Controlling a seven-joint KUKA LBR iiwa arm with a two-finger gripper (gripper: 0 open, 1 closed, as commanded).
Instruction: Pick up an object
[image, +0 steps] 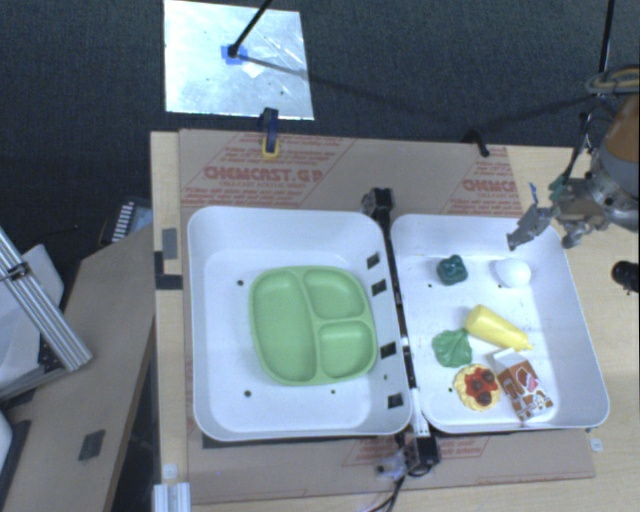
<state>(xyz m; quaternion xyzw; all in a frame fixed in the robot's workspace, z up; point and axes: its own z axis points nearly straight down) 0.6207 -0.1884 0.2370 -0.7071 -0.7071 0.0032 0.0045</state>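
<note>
The gripper (548, 228) hangs over the far right corner of the right bin (590, 340), its two fingers spread apart and pointing down with nothing between them — a posture that reads as an approach with the grasp not yet made. Taking the white egg (513, 272) as the landmark: it lies on the bin floor just below and slightly left of the fingertips, the closest item to the tool, so it looks the likeliest target, though any of the pieces would satisfy the task. Left of the egg sits a small dark teal piece (452, 269); nearer the camera from the egg lies a yellow wedge (497, 327), tilted with its narrow end toward the lower right; further on from there are a green leafy piece (452, 347), a round pizza-like disc (477, 386) and a brown-and-white carton (525, 389) lying flat just beside the disc. The pieces are scattered loosely and mostly apart from each other, which leaves room for fingers to come down on either side of a single one. Well to the left of the egg, across the divider, the left bin (215, 250) holds a green sectioned plate (310, 325) lying flat in its middle. The egg is round and smooth, so I would judge it prone to squirting out of a two-finger pinch unless the fingers close squarely across its middle.
</note>
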